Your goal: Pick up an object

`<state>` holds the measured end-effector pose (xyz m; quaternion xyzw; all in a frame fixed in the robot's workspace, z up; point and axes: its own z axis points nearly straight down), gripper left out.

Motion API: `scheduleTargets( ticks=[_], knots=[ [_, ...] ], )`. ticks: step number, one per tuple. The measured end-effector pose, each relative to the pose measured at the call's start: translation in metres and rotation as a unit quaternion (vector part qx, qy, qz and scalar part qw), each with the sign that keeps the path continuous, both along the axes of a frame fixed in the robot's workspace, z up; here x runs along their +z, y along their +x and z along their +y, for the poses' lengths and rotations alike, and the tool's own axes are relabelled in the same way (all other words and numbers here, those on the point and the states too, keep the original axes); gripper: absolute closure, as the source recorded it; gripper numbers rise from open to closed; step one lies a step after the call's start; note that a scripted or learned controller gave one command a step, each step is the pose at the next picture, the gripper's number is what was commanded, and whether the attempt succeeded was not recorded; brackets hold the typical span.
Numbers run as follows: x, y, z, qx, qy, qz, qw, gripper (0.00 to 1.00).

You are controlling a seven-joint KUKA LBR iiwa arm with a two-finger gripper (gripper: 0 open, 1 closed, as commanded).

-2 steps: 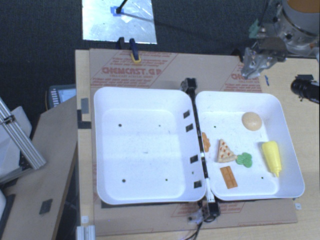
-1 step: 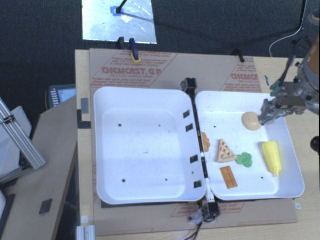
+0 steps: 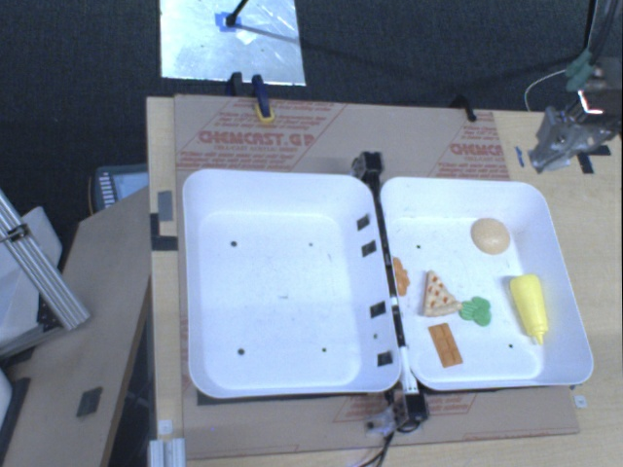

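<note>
- Objects for picking lie in the right bin (image 3: 560, 251), well apart from the gripper (image 3: 569, 136) at the far right; I cannot tell its jaw state.
- Bun (image 3: 490, 234), pizza slice (image 3: 438, 295), green piece (image 3: 476, 310).
- Yellow bottle (image 3: 530, 305), orange cracker (image 3: 445, 344).
- Left bin (image 3: 195, 261) alongside.

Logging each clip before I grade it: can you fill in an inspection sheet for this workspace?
Surface: two white bins side by side, left bin and right bin, on a cardboard sheet over the bench.
Job's things: in the right bin, tan ball, yellow bottle, pizza slice, green piece, orange strip.
Clutter: small orange piece by the divider.
Gripper: gripper up right, beyond the bins; finger state unclear.
Cables: wire near the gripper.
Surroundings: shiny plate on dark floor.
</note>
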<state>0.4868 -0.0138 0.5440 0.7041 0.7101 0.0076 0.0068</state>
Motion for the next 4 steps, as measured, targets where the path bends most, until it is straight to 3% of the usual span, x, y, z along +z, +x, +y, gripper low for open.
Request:
scheduleTargets(
  ticks=[1,2,3,4],
  knots=[
    [-0.009,-0.001,0.102,0.003,0.0008,0.009,1.0000,1.00],
    [0.002,0.000,0.096,-0.001,0.0005,0.007,1.0000,1.00],
    [-0.010,-0.001,0.195,0.002,0.0006,0.010,0.9999,1.00],
    [-0.009,0.005,0.251,0.000,0.0006,0.009,1.0000,1.00]
  ],
)
